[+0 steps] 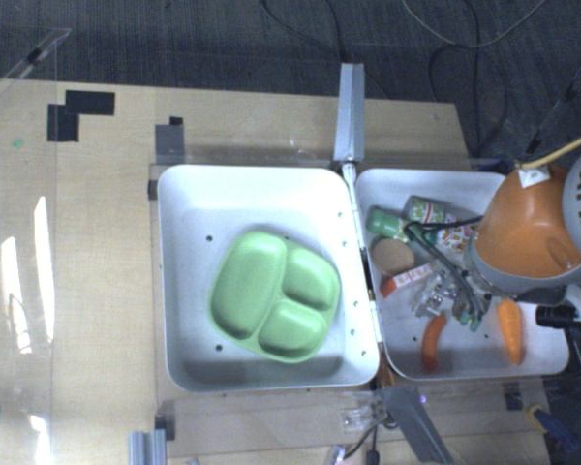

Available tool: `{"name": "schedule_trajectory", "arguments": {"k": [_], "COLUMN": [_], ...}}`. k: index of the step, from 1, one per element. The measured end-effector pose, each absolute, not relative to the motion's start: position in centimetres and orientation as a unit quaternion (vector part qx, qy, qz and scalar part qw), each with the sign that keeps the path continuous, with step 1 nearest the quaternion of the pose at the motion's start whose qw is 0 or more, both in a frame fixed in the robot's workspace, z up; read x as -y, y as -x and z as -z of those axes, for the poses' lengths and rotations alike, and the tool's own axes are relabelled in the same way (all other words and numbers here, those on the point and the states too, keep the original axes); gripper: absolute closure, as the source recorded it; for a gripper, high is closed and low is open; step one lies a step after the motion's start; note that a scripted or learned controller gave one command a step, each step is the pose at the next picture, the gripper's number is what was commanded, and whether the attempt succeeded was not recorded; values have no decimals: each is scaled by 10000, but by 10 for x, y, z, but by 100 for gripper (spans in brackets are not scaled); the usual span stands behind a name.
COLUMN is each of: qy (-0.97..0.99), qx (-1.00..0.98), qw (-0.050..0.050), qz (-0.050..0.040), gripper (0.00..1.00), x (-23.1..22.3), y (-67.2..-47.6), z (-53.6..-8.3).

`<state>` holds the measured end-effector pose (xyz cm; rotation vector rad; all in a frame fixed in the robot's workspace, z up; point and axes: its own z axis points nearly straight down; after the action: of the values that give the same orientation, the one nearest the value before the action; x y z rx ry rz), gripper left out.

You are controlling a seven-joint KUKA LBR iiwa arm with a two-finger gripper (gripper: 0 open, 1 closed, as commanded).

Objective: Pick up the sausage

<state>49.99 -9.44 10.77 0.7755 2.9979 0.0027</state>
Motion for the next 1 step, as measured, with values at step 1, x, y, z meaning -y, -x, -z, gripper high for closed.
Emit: {"name": "schedule_trajectory", "arguments": {"k": [1], "qy": [-2505], "qx": [-9679], "qw": [223], "qz": [-9], "gripper": [0], "x": [94], "y": [-500], "z": [-108]}}
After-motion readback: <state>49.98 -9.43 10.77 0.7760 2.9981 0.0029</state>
